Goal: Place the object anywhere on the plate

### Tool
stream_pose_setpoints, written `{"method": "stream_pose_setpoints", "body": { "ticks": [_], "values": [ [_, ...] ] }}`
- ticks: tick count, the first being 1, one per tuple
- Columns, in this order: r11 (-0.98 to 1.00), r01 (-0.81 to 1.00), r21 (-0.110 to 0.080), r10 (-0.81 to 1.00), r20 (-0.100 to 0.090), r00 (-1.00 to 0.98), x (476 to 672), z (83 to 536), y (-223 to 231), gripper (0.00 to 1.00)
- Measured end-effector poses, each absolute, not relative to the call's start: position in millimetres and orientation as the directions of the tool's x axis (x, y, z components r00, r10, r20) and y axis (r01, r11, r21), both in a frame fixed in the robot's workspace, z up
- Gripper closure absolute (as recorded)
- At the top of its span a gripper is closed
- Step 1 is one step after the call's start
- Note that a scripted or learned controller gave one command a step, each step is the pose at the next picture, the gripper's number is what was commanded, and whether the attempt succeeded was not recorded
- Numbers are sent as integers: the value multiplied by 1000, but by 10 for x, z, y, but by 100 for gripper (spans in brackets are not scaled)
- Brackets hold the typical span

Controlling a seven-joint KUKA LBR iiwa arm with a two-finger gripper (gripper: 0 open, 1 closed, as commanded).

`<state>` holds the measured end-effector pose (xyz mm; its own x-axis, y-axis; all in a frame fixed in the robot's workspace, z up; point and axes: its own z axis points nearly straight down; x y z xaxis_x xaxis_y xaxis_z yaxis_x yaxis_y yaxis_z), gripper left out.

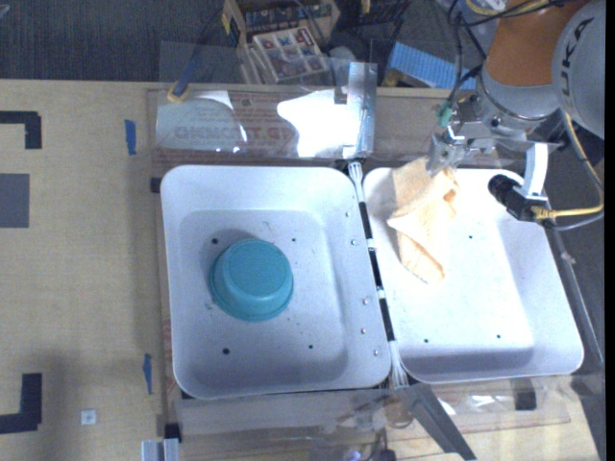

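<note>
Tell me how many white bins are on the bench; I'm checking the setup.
2. The left bin holds a teal plate; the right bin beside it holds a tan cloth, with the gripper at the cloth's top end. None seems hidden.

The arm (538,27) comes in from the upper right, orange band up top and grey wrist below it, angled down toward the right bin's (500,353) back left corner. The gripper (444,154) sits just above that corner, fingers pinched on the top edge of the cloth (423,221).
</note>
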<state>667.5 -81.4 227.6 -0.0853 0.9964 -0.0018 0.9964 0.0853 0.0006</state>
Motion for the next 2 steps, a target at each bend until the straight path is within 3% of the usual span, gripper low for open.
{"method": "stream_pose_setpoints", "body": {
  "ticks": [1,2],
  "values": [
    [88,996,-1,996,-2,-88,6682,2244,-802,100],
    [469,883,0,883,0,-469,6513,2335,-360,100]
  ]
}}
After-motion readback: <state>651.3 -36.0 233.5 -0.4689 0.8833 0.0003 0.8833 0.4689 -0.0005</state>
